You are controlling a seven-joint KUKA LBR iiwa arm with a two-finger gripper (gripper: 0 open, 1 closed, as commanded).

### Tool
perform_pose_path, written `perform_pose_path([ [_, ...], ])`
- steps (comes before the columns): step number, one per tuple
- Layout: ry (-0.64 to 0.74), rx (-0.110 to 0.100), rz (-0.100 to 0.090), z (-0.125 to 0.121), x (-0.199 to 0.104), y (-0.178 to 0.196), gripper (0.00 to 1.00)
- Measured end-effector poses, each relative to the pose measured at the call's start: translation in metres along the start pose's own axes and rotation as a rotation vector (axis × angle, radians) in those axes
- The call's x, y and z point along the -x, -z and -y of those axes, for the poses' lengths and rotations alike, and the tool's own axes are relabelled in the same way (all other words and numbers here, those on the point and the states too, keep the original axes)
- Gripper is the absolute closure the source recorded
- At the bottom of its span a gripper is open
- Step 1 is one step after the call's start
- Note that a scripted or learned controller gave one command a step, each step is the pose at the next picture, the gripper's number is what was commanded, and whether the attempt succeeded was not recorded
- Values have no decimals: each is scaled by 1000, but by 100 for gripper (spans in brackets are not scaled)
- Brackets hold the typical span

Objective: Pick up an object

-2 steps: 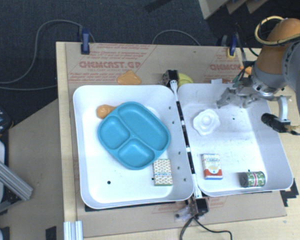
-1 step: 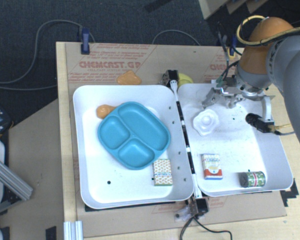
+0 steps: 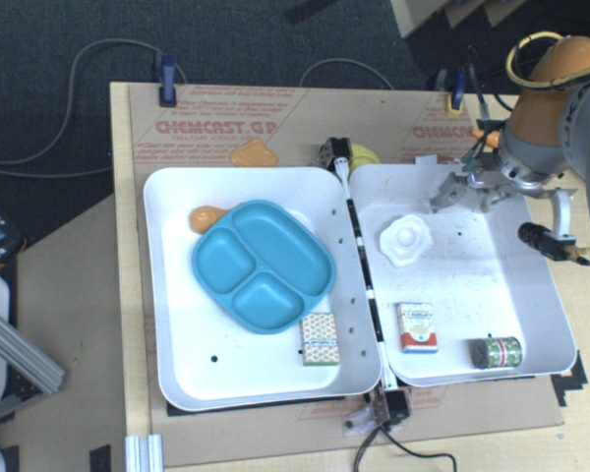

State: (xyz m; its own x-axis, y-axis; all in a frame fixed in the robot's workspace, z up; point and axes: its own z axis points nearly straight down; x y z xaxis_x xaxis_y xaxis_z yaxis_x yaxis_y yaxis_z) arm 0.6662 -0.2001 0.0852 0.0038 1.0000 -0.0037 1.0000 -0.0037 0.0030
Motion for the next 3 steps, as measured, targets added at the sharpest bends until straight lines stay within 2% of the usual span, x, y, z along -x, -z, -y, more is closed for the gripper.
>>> perform_pose_path([
  [1, 9, -4, -6, -1, -59, 0, 0],
  [2, 0, 0, 0, 0, -1, 0, 0],
  [3, 9, -4, -6, -1, -63, 0, 0],
])
